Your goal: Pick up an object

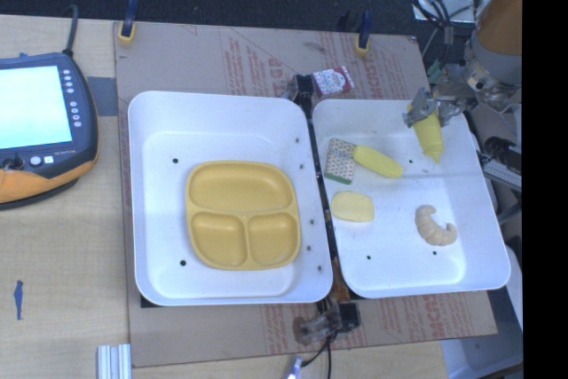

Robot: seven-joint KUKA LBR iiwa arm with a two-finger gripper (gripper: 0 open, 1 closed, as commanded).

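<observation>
My gripper [427, 113] hangs over the far right corner of the right bin [461, 275]. It is shut on a small yellow piece [429, 138], which points down from between the fingers just above the bin floor. Loose in the same bin lie a yellow oblong piece [377, 162], a speckled green-and-white block [340, 160], a pale yellow lump [352, 207] and a curled beige piece [436, 226].
The left bin [151, 191] holds a yellow divided plate [241, 214]. A teach pendant [40, 124] lies on the bench at far left. A small pink-and-white packet [330, 82] sits behind the bins. Cables and the arm's base crowd the upper right.
</observation>
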